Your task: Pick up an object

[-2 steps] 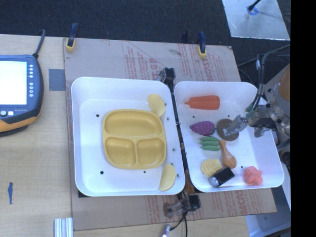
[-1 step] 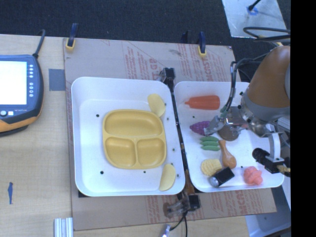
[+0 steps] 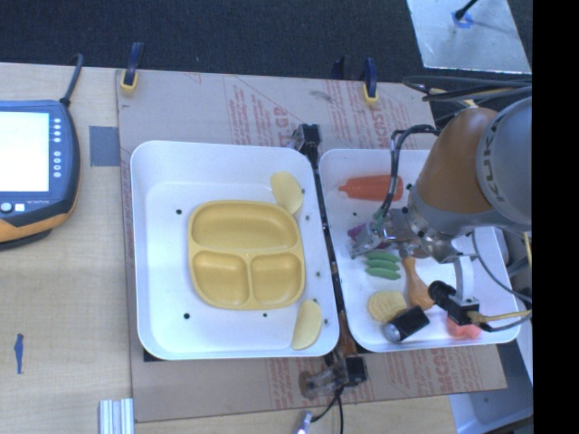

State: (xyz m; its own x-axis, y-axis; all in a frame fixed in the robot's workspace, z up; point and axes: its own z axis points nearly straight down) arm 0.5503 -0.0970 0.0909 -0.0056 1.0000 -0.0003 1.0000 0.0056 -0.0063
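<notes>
My gripper (image 3: 380, 235) hangs low over the middle of the right bin (image 3: 507, 269), with the grey arm and its orange band reaching in from the right. Just below it lies a green pea pod (image 3: 382, 264). A small purple thing (image 3: 361, 240) sits at its left side, touching or nearly so. An orange carrot (image 3: 366, 187) lies at the back of that bin. Nearer the front are a round yellow cracker (image 3: 386, 306), a tan-orange piece (image 3: 414, 283) and a pink piece (image 3: 465, 331). I see nothing clearly between the fingers.
The left bin (image 3: 149, 242) holds a yellow divided plate (image 3: 246, 251) and two pale yellow slices (image 3: 287, 191) (image 3: 307, 324). A control pendant (image 3: 32, 165) lies on the bench at far left. Clamps stand along the cardboard's back edge.
</notes>
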